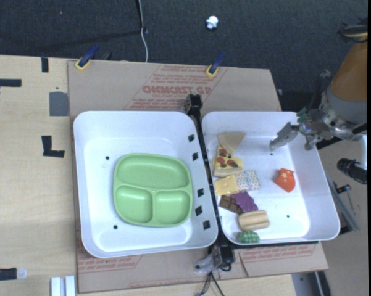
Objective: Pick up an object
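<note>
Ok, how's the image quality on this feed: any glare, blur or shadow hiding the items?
Camera view: even, soft lighting; mild glare on the white right bin floor, none hiding items. Whole frame slightly soft, so the small food toys beside the divider lack detail. The tool is blurry, and the orange piece reads clearly.

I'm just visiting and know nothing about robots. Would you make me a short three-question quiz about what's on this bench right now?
1. True or false: the green divided plate lies in the left bin.
2. Multiple choice: the orange-red toy lies
A. in the left bin
B. in the right bin, apart from the cluster of toy food
C. between the fingers of the gripper
3. Fill in: the toy food is bunched along the right bin's ____ side, next to the divider.

Key
1. True
2. B
3. left
</note>
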`<control>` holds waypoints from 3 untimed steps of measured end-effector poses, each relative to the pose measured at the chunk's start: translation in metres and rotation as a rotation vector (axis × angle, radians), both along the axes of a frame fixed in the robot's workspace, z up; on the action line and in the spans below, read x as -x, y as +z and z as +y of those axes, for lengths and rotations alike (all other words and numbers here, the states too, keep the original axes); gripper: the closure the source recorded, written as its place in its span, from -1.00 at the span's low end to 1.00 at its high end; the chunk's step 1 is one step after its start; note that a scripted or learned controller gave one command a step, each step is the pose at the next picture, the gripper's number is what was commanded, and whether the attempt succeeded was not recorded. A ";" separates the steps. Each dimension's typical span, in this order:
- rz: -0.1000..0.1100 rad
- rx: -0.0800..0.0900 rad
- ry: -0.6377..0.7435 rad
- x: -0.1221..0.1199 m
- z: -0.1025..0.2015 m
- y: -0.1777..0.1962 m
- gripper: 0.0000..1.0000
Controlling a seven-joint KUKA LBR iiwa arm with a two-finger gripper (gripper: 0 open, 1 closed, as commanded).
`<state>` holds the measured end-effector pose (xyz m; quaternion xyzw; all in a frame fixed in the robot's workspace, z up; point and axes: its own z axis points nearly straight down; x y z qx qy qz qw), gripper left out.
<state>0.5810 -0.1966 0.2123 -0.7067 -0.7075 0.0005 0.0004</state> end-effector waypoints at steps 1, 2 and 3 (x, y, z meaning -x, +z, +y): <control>-0.015 0.000 -0.001 -0.021 0.078 -0.114 -1.00; -0.014 0.004 0.001 -0.072 0.091 -0.123 -1.00; -0.002 0.000 0.001 -0.088 0.081 -0.128 -1.00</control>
